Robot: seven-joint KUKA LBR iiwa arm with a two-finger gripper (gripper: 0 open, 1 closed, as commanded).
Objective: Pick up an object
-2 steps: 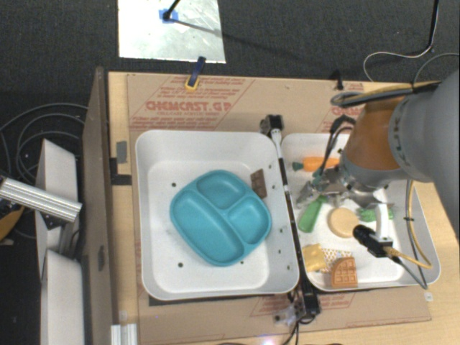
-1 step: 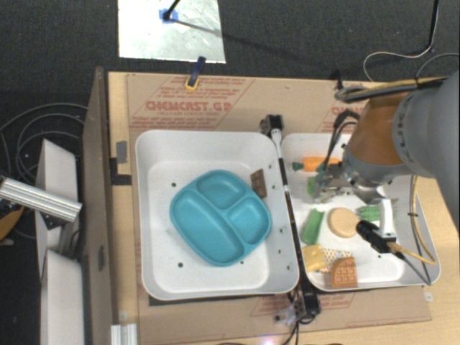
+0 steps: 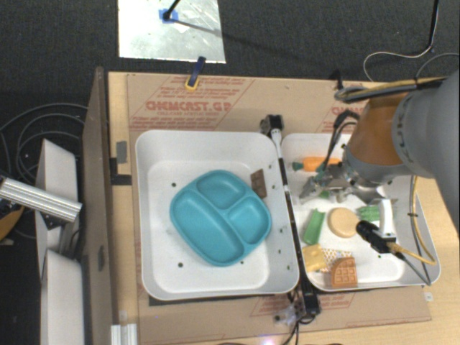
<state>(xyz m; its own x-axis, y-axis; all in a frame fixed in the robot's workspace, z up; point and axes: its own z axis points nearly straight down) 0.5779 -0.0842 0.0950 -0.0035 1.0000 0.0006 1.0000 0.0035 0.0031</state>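
Observation:
My gripper [image 3: 325, 186] hangs low over the back of the right bin [image 3: 411, 275], under the grey arm with its orange band [image 3: 374, 136]. Just behind it lies an orange carrot-like piece [image 3: 313, 164]. In front of it sit a green pickle-shaped piece [image 3: 313, 226] and a round tan disc [image 3: 343, 222]. A second green piece [image 3: 369, 213] lies to the right of the disc. Near the front of that bin are a yellow chunk [image 3: 313, 256] and a brown waffle [image 3: 343, 272]. Nothing is visibly held.
The left bin [image 3: 154, 192] holds a blue divided plate [image 3: 219, 216] and a small brown block [image 3: 259, 183] by its right wall. A black divider rail [image 3: 286, 192] runs between the bins. Cables [image 3: 417, 250] trail across the right bin's right side.

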